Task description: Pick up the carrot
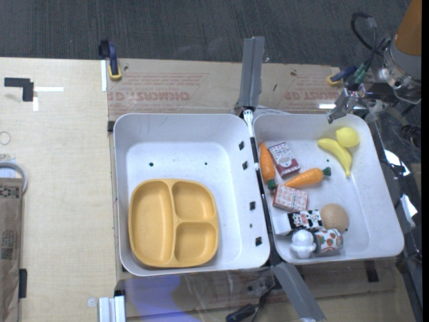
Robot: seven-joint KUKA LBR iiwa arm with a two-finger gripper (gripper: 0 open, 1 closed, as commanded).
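Camera view tells you nothing is done yet: the carrot (305,178) lies mid right bin (375,200), while the gripper (343,108) hovers at one o'clock beyond it, finger state impossible to tell

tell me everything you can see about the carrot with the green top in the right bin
The carrot is a small orange toy, plastic by its look, tapered, with a short green stub at its thicker end. It lies flat near the middle of the right bin, nearly crosswise, green end pointing right and slightly up in the camera view. Its tip sits close to the red-and-white carton and just above the pink patterned box; whether they touch is unclear. The gripper hangs above the bin's far right corner, well apart from it.
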